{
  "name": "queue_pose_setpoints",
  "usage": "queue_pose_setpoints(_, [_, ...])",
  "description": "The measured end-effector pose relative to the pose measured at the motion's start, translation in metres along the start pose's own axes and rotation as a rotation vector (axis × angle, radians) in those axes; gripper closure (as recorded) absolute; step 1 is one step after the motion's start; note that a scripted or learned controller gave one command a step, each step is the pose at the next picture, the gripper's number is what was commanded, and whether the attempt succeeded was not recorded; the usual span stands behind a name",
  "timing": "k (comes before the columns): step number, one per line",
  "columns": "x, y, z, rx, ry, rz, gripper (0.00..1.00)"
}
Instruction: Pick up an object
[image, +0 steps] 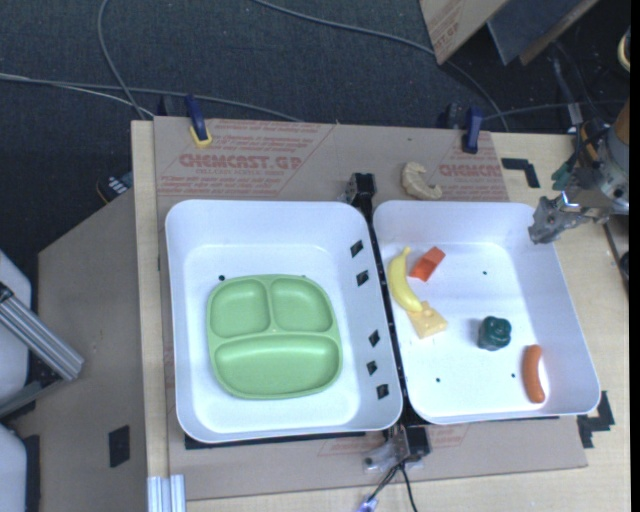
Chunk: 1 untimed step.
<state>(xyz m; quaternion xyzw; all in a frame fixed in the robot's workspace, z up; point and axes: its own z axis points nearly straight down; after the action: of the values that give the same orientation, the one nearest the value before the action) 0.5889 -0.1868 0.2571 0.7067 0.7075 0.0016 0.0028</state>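
The hand (548, 222) hovers at the worktop's (150, 300) right edge, just outside the right bin's (560, 300) far right corner; nothing sits between its fingers, though whether they are spread or pressed together I cannot tell. In the right bin, a yellow banana (402, 283) lies near the left wall with an orange block (428, 264) just beside it. A dark green object (494, 333) rests mid-bin, and an orange sausage (534, 373) lies by the near right corner. The left bin (190, 240) holds a green divided plate (274, 337).

Smooth, seemingly plastic green tray (272, 336)
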Motion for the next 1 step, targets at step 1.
queue_pose_setpoints(1, [0.0578, 0.0040, 0.0146, 0.008, 0.005, -0.005, 1.00])
